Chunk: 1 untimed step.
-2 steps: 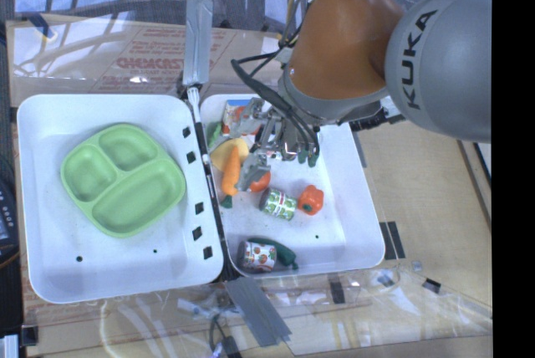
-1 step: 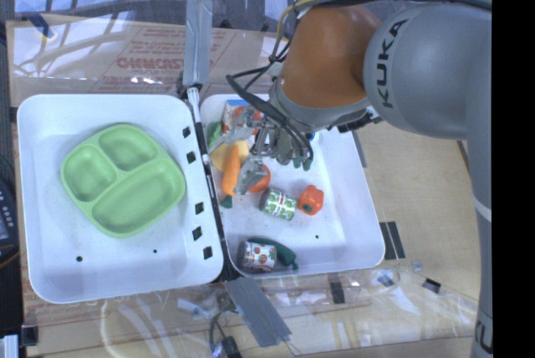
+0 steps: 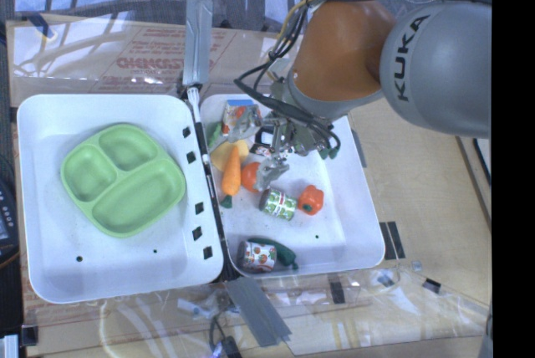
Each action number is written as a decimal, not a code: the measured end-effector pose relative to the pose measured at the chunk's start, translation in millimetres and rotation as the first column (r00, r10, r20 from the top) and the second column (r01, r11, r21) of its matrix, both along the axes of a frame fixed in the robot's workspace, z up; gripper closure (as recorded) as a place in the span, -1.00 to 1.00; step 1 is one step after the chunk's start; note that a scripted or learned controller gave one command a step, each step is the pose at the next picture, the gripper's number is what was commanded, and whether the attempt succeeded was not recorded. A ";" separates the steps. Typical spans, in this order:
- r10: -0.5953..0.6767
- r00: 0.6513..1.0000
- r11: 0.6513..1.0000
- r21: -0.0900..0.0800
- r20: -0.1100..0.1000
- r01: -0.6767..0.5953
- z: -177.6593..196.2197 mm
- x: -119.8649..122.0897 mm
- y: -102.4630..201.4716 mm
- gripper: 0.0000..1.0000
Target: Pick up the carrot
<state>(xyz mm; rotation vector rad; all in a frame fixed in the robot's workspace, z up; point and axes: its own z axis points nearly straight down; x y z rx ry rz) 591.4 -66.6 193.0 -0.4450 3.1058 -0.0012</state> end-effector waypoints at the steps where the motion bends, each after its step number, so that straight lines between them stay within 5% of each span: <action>1: 0.357 0.934 0.934 0.002 -0.006 -0.357 -99.5 -2.9 -35.9 -1.00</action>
